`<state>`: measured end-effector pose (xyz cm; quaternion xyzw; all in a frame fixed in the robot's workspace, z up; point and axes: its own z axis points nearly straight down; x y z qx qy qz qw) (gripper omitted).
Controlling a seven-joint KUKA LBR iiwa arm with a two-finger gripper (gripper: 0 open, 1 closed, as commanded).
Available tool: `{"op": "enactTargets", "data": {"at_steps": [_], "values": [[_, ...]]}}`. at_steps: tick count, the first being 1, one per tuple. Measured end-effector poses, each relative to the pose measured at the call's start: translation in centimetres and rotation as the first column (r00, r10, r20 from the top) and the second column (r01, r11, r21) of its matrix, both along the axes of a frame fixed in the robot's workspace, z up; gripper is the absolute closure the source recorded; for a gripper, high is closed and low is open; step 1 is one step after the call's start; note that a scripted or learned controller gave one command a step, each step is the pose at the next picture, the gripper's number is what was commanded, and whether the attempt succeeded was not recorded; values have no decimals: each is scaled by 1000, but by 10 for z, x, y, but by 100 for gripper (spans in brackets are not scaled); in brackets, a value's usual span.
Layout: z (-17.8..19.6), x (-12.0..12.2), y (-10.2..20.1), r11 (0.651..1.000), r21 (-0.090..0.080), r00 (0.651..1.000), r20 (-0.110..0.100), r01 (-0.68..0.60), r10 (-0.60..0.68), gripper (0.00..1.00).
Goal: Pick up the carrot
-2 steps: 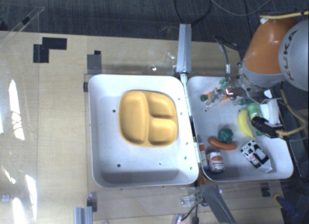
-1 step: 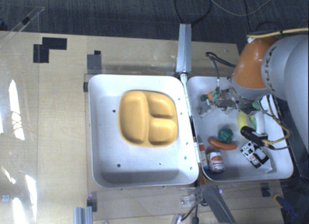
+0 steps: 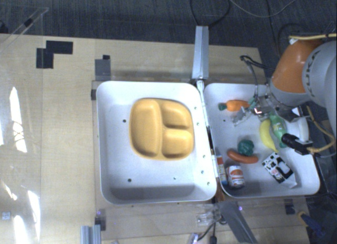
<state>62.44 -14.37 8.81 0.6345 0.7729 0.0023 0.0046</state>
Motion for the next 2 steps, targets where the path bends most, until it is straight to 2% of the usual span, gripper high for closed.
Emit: {"op": "enactTargets", "data": {"at_steps": [1,2], "values": [[13,3,2,1000,2,1000,7,-3,3,100],[77,-19,54,991,1,991,-3,-133,133,100]]}}
